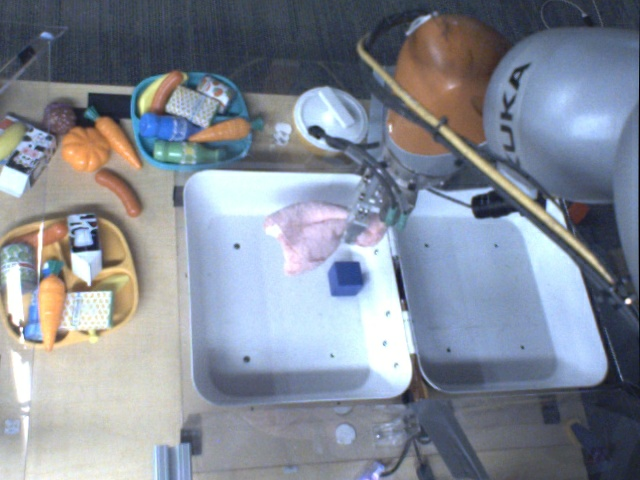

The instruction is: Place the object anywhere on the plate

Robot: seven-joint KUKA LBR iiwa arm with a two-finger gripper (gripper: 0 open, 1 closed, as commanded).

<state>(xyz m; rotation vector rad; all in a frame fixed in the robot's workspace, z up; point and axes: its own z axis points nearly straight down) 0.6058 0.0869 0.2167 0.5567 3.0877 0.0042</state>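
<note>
A small blue cube [346, 277] lies on the floor of the left bin [230, 328], right of its middle. Just behind it sits a pale pink plate [303, 234] with an uneven outline. My gripper [366, 222] hangs over the plate's right edge, close to the wall between the bins and a little behind the cube. The cube is apart from the gripper and sits off the plate, near its front right edge. The orange-banded wrist [445, 63] hides the bin's back right corner.
The right bin [500, 318] lies under the arm. Behind the bins stand a white and yellow cup [330, 118] and a blue basket of toy food [190, 118]. A yellow tray of toys [65, 283] and loose toy vegetables [100, 153] lie on the bench at left.
</note>
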